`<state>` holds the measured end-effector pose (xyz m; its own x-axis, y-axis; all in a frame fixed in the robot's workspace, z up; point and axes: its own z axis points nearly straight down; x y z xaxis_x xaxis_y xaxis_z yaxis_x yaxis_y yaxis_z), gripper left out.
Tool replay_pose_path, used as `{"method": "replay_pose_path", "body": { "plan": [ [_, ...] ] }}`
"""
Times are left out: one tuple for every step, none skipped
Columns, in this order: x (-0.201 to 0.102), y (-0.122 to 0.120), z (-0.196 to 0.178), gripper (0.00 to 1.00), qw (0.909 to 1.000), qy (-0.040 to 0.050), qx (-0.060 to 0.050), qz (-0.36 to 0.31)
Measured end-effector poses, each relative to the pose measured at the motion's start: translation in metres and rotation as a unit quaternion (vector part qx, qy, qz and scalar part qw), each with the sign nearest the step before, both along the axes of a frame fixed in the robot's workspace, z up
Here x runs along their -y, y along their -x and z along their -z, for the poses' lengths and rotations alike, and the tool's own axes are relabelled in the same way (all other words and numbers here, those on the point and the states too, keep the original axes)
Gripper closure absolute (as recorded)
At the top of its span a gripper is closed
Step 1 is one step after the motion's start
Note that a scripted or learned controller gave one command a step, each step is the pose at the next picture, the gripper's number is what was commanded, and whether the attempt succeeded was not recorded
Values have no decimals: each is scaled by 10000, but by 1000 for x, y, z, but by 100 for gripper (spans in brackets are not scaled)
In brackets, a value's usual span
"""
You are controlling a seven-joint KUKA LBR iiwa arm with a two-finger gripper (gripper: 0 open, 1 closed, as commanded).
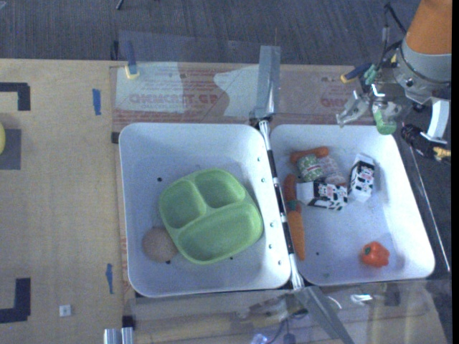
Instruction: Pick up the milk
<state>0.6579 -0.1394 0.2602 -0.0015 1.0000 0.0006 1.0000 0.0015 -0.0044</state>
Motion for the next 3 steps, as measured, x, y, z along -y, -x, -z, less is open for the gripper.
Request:
{"method": "replay_pose_path", "body": {
  "plan": [
    [0,-1,-8,100,10000,5,-7,-9],
    [17,28,44,100,9850,7,-14,1723],
    [-7,-6,47,100,9722,17,-1,2341]
  ]
}}
